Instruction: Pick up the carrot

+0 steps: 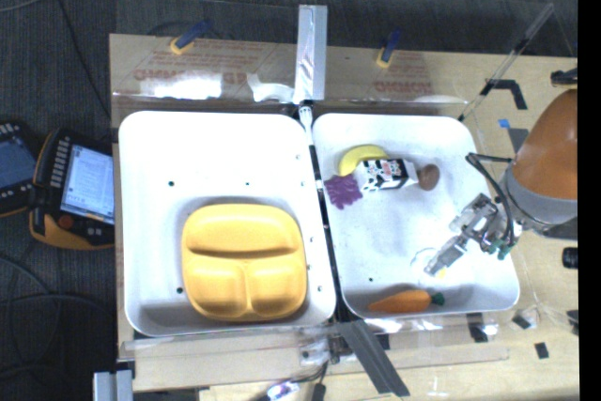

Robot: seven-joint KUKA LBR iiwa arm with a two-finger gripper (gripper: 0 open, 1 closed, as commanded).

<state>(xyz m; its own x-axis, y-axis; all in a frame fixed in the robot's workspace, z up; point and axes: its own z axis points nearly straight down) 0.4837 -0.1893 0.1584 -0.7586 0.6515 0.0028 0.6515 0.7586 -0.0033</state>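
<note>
The carrot (398, 301) is orange with a small green top at its right end. It lies flat along the near wall of the right bin (481, 294). My gripper (438, 263) reaches in from the right and hangs tilted down-left, just above and slightly right of the carrot's green end. Nothing shows in the gripper. The grey arm with its orange band (554, 155) stands over the bin's right rim.
At the back of the right bin lie a yellow banana (360, 157), a cow-patterned carton (386, 173), a purple grape bunch (343, 191) and a small brown item (428, 176). The left bin (150, 155) bears a yellow divided plate (244, 260).
</note>
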